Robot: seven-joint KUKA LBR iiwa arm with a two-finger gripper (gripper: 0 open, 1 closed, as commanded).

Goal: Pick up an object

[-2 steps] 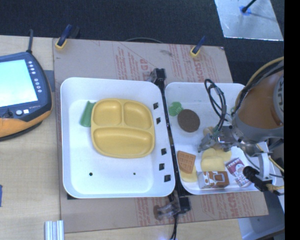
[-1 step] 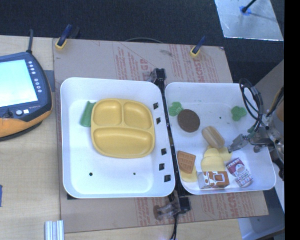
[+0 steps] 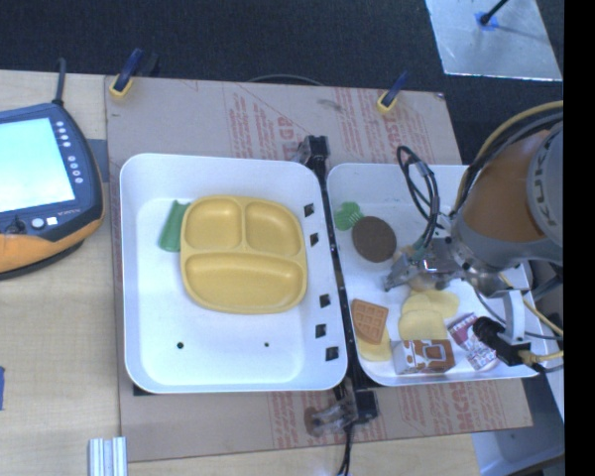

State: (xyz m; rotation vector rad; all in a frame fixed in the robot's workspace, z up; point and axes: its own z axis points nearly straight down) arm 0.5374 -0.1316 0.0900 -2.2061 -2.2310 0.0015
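The right bin (image 3: 342, 181) is crowded; fingers (image 3: 413, 272) low beside the brown disc (image 3: 374, 238), opening unreadable.

Looking smooth, glossy plastic: two white bins (image 3: 139, 266), yellow divided tray (image 3: 243, 254) at nine o'clock. Showing pale wood grain: counter (image 3: 40, 365). Lying matt, printed cardboard sheet (image 3: 268, 117) beneath. Appearing ridged: waffle piece (image 3: 369, 318). Gleaming shiny wrapper (image 3: 473, 337) at four o'clock.

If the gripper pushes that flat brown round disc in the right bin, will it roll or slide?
The flat brown round disc lies on its face, so it would probably slide, not roll. It looks thin and stiff, likely light. Its low edge may be hard to pinch off the right bin floor.
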